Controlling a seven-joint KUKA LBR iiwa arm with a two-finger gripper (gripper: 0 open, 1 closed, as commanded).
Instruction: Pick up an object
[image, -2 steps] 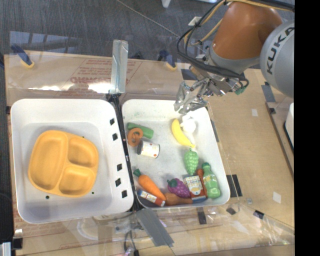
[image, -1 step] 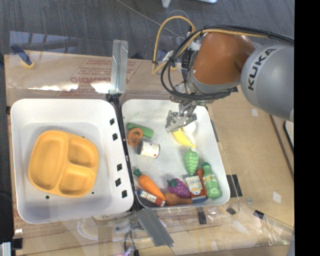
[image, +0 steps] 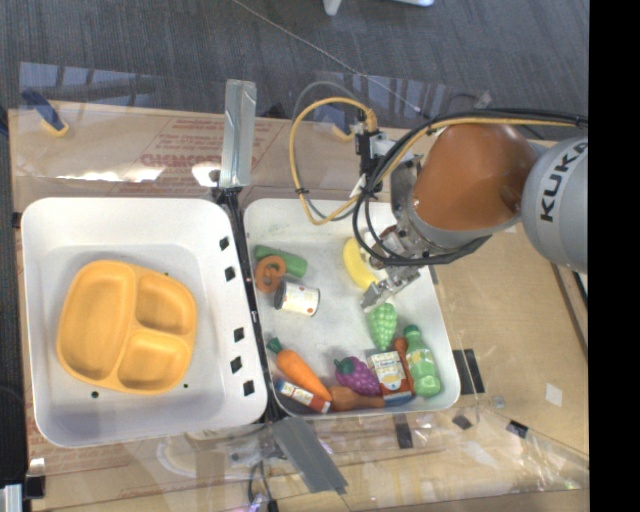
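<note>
A: What sits in the left bin (image: 40, 300)?

B: A yellow divided plate (image: 125, 325), lying flat on the bin floor.

A: And the right bin (image: 330, 215)?

B: Toy food. A yellow banana (image: 355, 265) lies at the far right; a green corn cob (image: 382, 325) sits just near of it. A carrot (image: 300, 372) lies at the near left, purple grapes (image: 356, 375) beside it, then a juice box (image: 386, 372) and a green bottle (image: 422, 368) at the near right. A small white can (image: 298, 298) lies on its side toward the left.

A: The gripper?

B: The gripper (image: 385, 288) hangs above the corn cob, just right of the banana. Whether it is spread or pressed together, I cannot tell; nothing visibly sits in it.
</note>
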